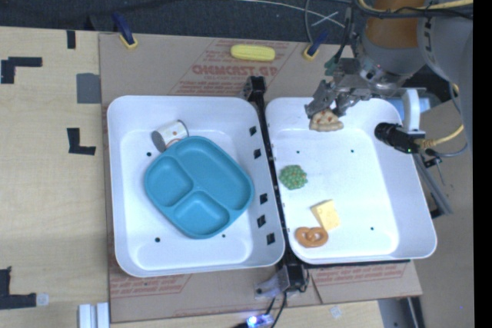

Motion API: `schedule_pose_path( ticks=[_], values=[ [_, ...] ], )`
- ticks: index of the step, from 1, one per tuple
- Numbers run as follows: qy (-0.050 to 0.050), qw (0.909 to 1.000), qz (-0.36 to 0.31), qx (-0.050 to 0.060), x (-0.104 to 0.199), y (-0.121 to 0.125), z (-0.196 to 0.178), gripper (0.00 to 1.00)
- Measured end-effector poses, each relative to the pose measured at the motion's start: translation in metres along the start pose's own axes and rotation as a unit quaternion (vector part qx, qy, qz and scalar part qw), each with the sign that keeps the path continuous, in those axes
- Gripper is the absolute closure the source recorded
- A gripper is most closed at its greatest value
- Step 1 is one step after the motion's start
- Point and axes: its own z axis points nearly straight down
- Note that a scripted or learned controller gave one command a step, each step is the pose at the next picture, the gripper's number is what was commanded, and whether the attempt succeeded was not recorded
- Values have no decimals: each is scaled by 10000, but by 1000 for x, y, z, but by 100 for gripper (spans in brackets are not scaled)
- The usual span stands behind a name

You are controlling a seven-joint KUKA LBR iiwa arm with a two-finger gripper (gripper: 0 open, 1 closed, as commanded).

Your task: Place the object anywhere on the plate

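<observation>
Two shallow white bins are seen side by side on a cardboard-covered bench. In the left bin (123, 165), a blue three-compartment plate (198, 185) is laid at a slant, with a small cup (171, 134) tipped on its side just beyond its far corner. In the right bin (400, 211), a knobbly green piece (293, 177), a yellow wedge (326, 214) and a brown pretzel (311, 236) are spread near the front left, much white floor left around them. A tan pretzel-shaped object (326, 120) is gripped between the closed fingers of the gripper (330, 108) above the right bin's far left corner. A yellow banana-like piece (253, 52) is left outside, behind the bins
</observation>
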Motion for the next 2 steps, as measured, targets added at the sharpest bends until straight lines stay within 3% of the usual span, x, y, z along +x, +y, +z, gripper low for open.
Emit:
schedule_pose_path(
  ticks=[2],
  values=[
    [-5,10000,3,5,99,34,15,100]
  ],
)
